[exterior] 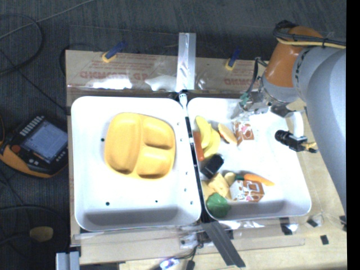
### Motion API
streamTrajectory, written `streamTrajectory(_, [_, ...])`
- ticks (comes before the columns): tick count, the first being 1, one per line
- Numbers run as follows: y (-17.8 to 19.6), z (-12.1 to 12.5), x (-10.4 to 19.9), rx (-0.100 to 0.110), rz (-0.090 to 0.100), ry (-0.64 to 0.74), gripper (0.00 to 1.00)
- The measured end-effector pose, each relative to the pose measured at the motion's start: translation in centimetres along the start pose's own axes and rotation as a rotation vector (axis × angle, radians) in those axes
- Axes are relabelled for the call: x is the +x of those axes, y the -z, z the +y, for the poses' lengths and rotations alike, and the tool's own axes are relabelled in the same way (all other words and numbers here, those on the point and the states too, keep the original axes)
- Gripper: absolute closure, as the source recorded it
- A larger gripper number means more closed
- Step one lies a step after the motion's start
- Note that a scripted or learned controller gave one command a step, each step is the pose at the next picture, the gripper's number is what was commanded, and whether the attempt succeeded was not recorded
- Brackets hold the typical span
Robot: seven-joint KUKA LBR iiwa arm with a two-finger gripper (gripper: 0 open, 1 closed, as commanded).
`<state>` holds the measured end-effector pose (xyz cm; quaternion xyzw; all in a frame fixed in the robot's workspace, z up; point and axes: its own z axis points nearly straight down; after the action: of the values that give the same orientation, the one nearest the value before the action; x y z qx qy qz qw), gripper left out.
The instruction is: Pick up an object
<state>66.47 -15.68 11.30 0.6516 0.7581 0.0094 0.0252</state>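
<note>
While the gripper hangs over the right bin's far edge, jaw state unclear, nothing's picked yet, toys untouched.

Two white bins side by side on a bench, handheld pendant on dark floor left of the bins, two blue-yellow clamps beyond them, metal divider post between the clamps.
</note>
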Motion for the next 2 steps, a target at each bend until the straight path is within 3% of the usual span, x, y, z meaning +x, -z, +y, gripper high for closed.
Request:
streamTrajectory(1, [0.2, -2.79, 1.51, -0.014, -0.005, 0.139, 1.0])
streamTrajectory(2, [0.2, -2.54, 1.21, -0.011, 0.01, -0.016, 1.0])
